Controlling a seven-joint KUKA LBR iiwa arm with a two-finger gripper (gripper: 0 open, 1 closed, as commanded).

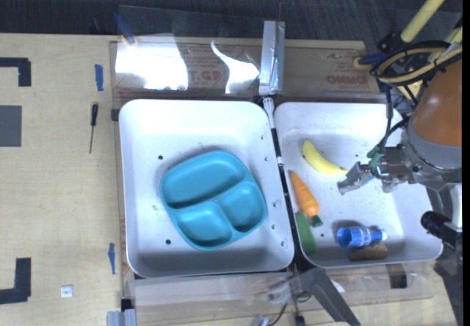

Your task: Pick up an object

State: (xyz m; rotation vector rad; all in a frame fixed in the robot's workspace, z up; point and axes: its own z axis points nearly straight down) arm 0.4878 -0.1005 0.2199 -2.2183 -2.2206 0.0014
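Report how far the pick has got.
Done: the gripper is over the right bin, close to the banana. In hand: nothing shows between its fingers. Left: grasp and lift one object; the banana, carrot and blue bottle all lie in the bin.

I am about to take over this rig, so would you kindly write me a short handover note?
Gripper: over the right bin, beside the banana, holding nothing.
Right bin also holds the carrot, a green item against its left wall, and a blue bottle.
Left bin holds the blue divided tray.
Done: nothing picked.
Left: grasp and lift one object.
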